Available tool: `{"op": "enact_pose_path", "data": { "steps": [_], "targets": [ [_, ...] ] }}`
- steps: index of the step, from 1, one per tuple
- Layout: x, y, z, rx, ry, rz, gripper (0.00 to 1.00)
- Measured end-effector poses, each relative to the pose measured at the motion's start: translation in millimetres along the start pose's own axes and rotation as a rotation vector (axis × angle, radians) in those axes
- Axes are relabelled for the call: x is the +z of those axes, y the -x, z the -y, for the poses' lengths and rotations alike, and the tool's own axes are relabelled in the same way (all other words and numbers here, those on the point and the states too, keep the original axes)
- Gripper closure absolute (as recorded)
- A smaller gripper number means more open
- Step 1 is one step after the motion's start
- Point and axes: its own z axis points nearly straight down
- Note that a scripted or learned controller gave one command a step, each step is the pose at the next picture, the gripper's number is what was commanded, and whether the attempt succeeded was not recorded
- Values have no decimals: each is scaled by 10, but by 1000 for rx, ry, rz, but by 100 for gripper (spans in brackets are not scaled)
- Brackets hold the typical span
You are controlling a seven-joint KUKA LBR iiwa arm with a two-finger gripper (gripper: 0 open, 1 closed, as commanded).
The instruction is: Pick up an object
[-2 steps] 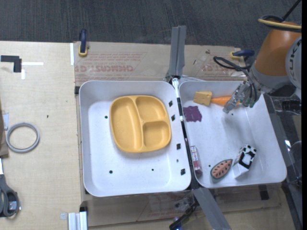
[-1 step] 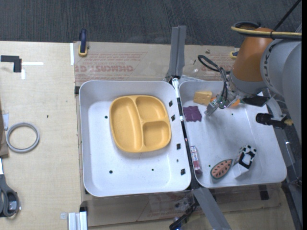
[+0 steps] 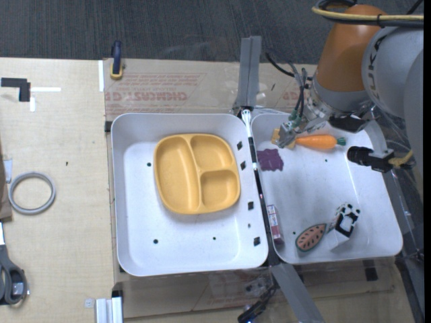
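Note:
My gripper (image 3: 287,134) hangs low over the far left corner of the right bin (image 3: 377,247). It is right at the left end of an orange carrot (image 3: 316,141), which lies flat with its green tip pointing right. A purple piece (image 3: 269,159) rests just below the gripper, close to the bin's left wall. Near the front of that bin lie an oval reddish slice (image 3: 310,237) and a black-and-white object (image 3: 346,221). A yellow divided plate (image 3: 197,173) sits in the left bin (image 3: 135,247).
The grey arm with its orange band (image 3: 347,46) comes in over the right bin's far right corner. A black part (image 3: 367,157) sticks out above the bin's right side. A tape ring (image 3: 30,192) and scissors (image 3: 10,281) lie on the bench at left.

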Motion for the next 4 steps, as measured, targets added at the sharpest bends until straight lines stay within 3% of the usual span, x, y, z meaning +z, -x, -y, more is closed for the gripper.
{"op": "enact_pose_path", "data": {
  "steps": [1, 2, 3, 4],
  "targets": [
    [2, 1, 1, 0, 0, 0, 0],
    [911, 605, 47, -123, 0, 0, 0],
    [999, 763, -14, 99, -5, -4, 0],
    [996, 732, -41, 385, 0, 0, 0]
  ]
}}
